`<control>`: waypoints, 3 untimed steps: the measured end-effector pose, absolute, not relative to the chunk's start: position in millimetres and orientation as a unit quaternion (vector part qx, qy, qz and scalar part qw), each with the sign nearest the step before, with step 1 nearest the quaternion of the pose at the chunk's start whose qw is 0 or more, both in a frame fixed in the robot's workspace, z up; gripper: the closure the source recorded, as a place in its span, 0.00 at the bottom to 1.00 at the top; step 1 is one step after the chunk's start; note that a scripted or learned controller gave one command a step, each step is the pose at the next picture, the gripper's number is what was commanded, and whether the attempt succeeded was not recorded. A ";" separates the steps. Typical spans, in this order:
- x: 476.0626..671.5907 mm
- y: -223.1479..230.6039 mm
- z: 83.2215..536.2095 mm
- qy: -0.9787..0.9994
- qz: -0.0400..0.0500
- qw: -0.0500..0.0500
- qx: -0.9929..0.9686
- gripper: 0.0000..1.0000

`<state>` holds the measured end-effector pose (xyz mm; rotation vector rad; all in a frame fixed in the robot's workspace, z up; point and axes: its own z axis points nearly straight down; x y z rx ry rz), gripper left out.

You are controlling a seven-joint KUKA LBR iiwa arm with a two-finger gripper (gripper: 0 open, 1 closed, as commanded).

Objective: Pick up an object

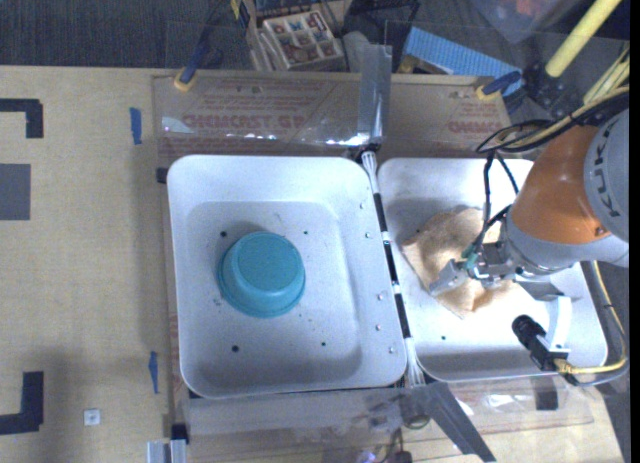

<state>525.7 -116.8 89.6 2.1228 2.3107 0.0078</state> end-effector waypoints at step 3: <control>513.5 -112.9 99.7 0.747 0.003 0.005 0.665 1.00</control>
